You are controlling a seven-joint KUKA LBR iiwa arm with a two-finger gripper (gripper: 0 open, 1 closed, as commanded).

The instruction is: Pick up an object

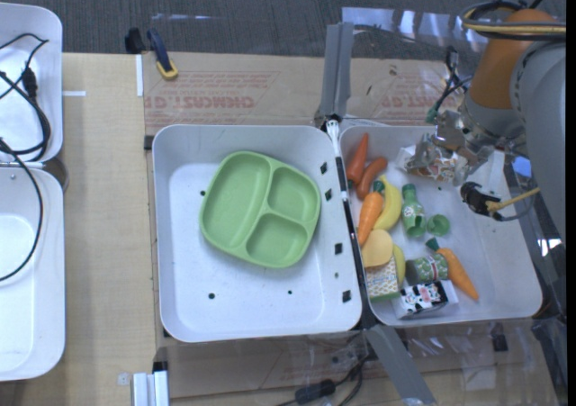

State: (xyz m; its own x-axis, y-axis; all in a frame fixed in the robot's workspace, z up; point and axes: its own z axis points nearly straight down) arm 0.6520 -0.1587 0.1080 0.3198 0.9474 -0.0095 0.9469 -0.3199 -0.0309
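Reaching was the step we judged in hand: the tool (447, 145) hung low at the back of the right bin (513, 292), over a crinkled packet (430, 162). We could not tell its state. Next we needed a clean closing on the packet, just beneath it.

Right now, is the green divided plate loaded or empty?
Empty. The green divided plate lies flat in the left bin, all three compartments bare. The toy food sits in the right bin.

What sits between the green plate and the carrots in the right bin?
In the camera view, just the bins' adjoining walls separate green plate from carrots.
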